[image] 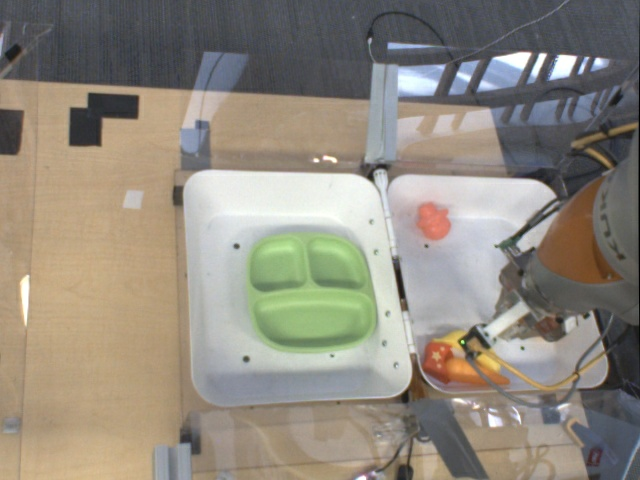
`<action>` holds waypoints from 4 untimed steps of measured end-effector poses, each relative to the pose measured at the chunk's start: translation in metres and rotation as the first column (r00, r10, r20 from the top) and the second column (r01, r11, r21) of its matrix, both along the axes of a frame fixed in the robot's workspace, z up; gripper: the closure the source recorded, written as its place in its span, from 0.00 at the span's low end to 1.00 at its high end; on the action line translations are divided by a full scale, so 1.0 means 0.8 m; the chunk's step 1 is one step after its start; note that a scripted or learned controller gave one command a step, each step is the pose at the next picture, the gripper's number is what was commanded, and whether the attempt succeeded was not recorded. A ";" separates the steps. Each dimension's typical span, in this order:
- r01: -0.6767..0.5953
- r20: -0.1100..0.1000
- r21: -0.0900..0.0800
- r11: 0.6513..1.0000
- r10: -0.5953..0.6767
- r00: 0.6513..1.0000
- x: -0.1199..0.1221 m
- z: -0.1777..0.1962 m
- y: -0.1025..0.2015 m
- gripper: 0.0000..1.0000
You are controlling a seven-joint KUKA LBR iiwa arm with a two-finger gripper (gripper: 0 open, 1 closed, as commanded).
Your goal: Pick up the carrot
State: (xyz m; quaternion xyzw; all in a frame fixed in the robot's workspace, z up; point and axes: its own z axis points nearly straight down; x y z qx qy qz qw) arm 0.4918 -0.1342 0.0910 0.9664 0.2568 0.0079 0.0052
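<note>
The orange carrot [463, 372] lies in the near left corner of the right bin [470, 268], its length running along the front wall. A red vegetable [437, 354] touches its left end. My gripper [543, 325] hangs low over the right bin's near right part, to the right of the carrot and a little farther back. The wrist hides much of it from above. Nothing shows between gripper and carrot, and the two are apart.
A pink-red piece of toy food [433, 221] sits in the far part of the right bin. In the left bin [215, 268] lies a green divided plate [311, 291]. A raised wall between the bins runs close to the carrot's left.
</note>
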 end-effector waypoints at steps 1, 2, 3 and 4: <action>0.268 -0.004 0.007 0.963 -0.268 0.963 -0.001 -0.001 -0.084 1.00; 0.261 -0.002 0.008 0.965 -0.261 0.965 0.001 0.012 -0.082 1.00; 0.104 -0.017 0.007 0.995 -0.104 0.994 0.023 0.022 -0.088 1.00; -0.322 -0.006 0.001 0.947 0.322 0.947 0.000 -0.001 -0.087 1.00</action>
